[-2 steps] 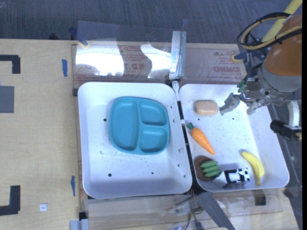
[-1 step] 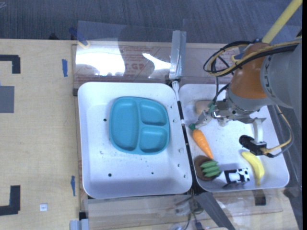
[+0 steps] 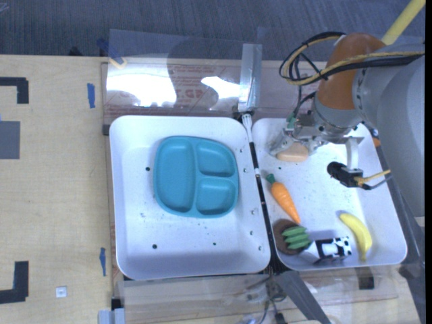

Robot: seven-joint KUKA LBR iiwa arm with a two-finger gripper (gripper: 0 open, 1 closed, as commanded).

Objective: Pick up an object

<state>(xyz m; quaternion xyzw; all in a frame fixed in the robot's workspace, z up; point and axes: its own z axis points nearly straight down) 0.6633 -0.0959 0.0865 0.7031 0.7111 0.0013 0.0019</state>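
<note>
Reaching in from the right, the gripper (image 3: 295, 140) hangs low over the far corner of the right bin (image 3: 388, 201), right at a pale bread piece (image 3: 293, 154); its grip cannot be told. A carrot (image 3: 284, 200), banana (image 3: 358, 231) and toy cow (image 3: 334, 247) lie nearer. A blue tray (image 3: 196, 176) sits in the left bin (image 3: 128, 201).

Far to the left of my gripper (image 3: 291, 144): pale wooden benchtop (image 3: 50, 194) with black corner marks; beyond it, grey carpet (image 3: 169, 5).
</note>
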